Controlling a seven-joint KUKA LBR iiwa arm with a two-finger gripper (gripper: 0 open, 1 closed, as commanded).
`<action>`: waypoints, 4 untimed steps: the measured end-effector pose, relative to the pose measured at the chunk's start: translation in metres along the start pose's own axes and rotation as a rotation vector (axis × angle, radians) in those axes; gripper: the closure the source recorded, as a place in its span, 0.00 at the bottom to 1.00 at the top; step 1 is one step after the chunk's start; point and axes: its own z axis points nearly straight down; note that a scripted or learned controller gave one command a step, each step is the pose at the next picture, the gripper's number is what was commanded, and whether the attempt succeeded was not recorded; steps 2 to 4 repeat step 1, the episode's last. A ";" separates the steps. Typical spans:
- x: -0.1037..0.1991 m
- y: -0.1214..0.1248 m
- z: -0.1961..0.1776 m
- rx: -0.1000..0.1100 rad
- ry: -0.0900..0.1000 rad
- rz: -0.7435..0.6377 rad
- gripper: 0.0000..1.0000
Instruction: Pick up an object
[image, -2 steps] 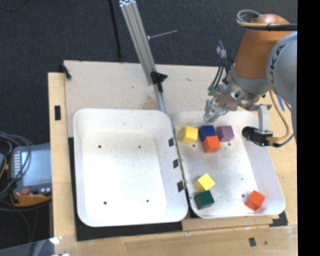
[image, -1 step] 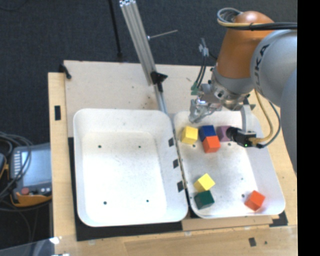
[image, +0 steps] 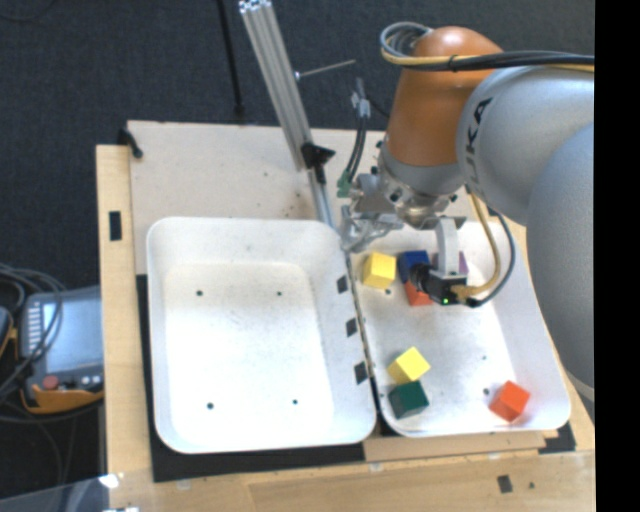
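I am looking down on a robotics lab test cell, not a home or shop. A pale wooden table (image: 115, 300) carries two shallow white plastic bins (image: 250, 240) side by side, set on a black mat. A slanted aluminium extrusion rail (image: 280, 90) rises from the table's far edge, with black cables trailing over dark carpet. Off the table's left edge lies a grey handheld control pendant with orange trim (image: 55, 345). The big grey industrial arm with its orange band (image: 440, 90) confirms it.
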 end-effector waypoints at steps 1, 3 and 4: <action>0.054 -0.011 -0.005 0.003 0.001 -0.001 1.00; 0.054 -0.011 -0.005 0.003 0.001 -0.001 1.00; 0.054 -0.011 -0.005 0.003 0.001 -0.001 1.00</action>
